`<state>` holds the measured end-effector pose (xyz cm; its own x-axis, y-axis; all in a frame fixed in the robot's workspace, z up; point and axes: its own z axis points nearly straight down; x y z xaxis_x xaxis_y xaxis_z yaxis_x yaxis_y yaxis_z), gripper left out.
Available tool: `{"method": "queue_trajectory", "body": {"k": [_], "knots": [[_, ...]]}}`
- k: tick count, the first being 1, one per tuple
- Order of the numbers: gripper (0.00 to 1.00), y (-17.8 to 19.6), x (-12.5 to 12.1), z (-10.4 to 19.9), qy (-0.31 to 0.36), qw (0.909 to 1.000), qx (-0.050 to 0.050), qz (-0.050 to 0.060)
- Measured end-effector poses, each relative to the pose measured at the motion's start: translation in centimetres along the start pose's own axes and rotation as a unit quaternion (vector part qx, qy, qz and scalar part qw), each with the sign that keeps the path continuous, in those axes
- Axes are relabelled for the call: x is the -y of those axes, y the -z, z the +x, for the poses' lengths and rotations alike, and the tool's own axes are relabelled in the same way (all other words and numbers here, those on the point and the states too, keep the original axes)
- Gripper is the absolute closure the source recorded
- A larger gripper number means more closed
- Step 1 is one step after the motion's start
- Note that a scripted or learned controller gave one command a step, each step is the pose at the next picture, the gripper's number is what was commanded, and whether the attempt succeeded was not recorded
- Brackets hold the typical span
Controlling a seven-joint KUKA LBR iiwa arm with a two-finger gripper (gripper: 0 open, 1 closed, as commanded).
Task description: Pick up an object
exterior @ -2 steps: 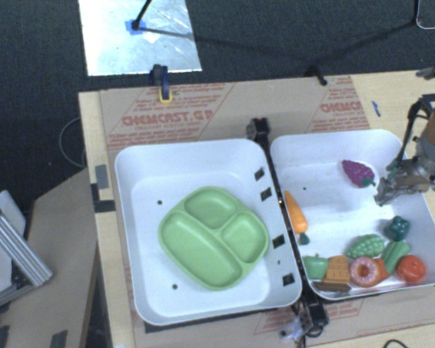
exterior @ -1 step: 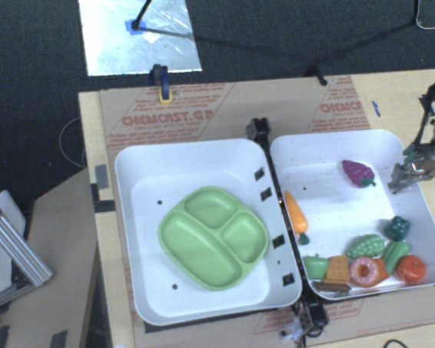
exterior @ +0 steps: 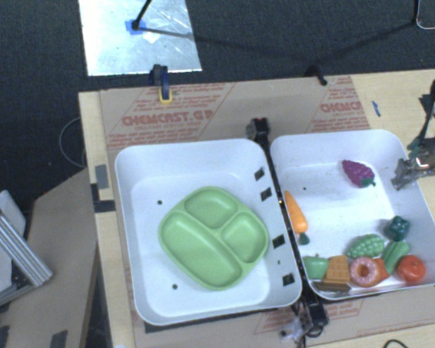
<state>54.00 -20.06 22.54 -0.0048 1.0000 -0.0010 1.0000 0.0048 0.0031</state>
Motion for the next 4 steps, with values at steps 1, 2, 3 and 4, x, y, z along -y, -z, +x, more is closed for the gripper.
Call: {"method": "queue_trajectory", "body": {"k": [1,2,3,4], "knots": [[1.00,0.9,-2.4,5.1,0.002,1.0000,-0.001,0.000],[1.00,0.4,-4.7,9.2,0.001,1.0000,0.000,0.000],[1.00,0.7,-7.3,14.5,0.002,1.0000,-0.001,0.000],[1.00,1.2,-8.4,20.4,0.002,1.0000,-0.001,0.000]]}}
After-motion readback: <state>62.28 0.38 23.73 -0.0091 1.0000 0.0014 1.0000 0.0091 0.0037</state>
